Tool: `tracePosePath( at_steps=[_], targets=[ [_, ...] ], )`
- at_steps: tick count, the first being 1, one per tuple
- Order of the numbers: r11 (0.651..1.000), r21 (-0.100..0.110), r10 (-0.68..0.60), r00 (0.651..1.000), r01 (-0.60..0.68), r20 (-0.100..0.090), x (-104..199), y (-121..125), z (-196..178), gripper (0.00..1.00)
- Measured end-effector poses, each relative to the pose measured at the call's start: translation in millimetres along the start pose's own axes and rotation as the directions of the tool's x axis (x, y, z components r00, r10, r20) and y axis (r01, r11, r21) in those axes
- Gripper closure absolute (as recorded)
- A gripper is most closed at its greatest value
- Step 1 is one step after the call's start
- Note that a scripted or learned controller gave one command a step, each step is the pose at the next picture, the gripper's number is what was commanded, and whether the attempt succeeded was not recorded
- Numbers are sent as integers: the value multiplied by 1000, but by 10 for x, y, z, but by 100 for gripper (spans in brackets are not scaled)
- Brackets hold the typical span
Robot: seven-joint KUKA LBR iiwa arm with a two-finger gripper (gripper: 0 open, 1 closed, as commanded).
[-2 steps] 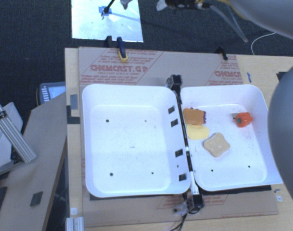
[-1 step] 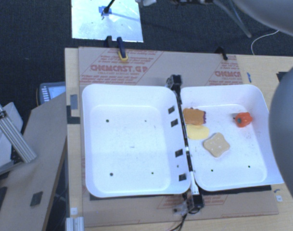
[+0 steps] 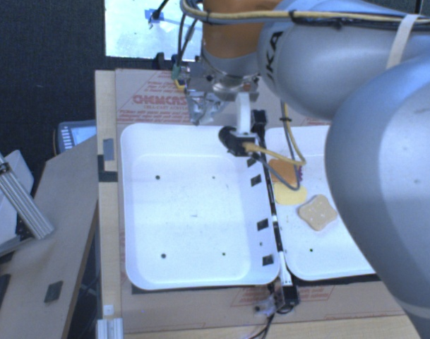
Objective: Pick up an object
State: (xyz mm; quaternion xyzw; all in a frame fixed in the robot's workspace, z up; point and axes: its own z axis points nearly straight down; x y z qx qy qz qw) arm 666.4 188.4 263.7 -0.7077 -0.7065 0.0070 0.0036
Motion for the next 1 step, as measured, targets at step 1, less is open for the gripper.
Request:
tracePosePath(
  at_steps=[1],
  targets=[
    [1000, -27, -10, 1000, 10, -11, 469, -126, -1208, 100]
  ],
)
